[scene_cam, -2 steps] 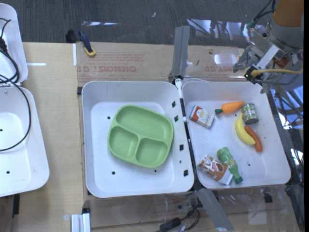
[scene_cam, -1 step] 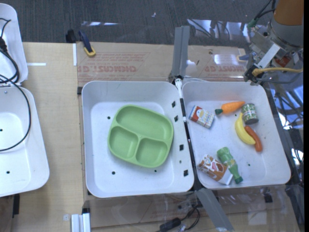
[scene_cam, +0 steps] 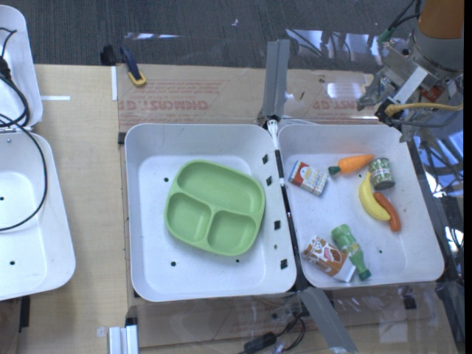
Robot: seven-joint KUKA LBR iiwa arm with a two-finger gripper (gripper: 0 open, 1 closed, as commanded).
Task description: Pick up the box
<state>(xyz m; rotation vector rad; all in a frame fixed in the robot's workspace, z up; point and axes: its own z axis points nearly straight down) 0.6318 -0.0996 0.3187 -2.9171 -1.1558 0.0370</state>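
A small red and white box (scene_cam: pixel 307 178) lies in the right bin (scene_cam: pixel 428 268), near its far left corner. A second, larger carton (scene_cam: pixel 328 258) in brown, red and white lies at that bin's near edge, beside a green bottle (scene_cam: pixel 350 248). My gripper (scene_cam: pixel 371 99) hangs above the far right corner of the right bin, well away from both boxes, and nothing shows in its grasp.
Also in the right bin are a carrot (scene_cam: pixel 352 164), a green can (scene_cam: pixel 380 173), a banana (scene_cam: pixel 372 200) and a red sausage-like piece (scene_cam: pixel 387 211). A green divided plate (scene_cam: pixel 215 207) lies in the left bin (scene_cam: pixel 140 271). A grey post (scene_cam: pixel 276 80) stands behind the bins.
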